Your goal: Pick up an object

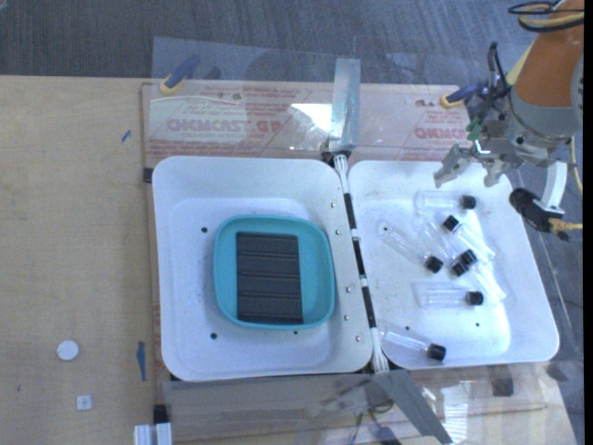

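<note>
Gripper (474,167) — fingers spread, holding nothing — above right bin (528,336); "CHEMCAST GP" sheet (232,119) behind

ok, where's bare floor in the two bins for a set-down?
Right bin: bare at its left edge above the lowest vial, and along the near right corner. The middle is crowded with clear vials, and the gripper hangs over the far side. Left bin: the teal tray with its dark block takes the centre; a bare strip rings it, widest at the far side.

We see a tan bench (74,202) bearing two white bins (176,211) (528,276) and a small white disc (68,349).
</note>
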Available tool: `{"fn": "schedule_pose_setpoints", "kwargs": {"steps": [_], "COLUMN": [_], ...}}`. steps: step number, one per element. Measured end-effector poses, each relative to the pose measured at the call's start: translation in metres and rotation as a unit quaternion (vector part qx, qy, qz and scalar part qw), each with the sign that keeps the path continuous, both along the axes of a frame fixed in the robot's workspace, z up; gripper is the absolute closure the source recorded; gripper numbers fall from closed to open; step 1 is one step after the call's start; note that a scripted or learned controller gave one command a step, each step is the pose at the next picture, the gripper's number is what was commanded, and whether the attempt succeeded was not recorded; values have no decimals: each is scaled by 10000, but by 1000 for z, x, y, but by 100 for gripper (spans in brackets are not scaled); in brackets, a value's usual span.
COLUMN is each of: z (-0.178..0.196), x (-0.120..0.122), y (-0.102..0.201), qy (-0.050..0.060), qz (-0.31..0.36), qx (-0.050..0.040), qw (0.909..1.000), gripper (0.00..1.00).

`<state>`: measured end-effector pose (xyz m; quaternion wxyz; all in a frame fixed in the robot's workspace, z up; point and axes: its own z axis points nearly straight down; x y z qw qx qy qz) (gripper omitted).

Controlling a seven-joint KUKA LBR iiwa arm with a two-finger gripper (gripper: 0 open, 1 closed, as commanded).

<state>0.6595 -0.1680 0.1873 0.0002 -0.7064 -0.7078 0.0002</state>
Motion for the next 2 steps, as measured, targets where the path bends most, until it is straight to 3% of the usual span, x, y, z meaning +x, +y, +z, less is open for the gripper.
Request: {"fn": "schedule_pose_setpoints", "kwargs": {"steps": [1, 2], "z": [-100, -88], "x": [-23, -22], "y": [-9, -9], "qy": [-27, -58], "qz": [263, 263], "qx": [-9, -11], "qw": [9996, 9996], "gripper": [0, 100]}}
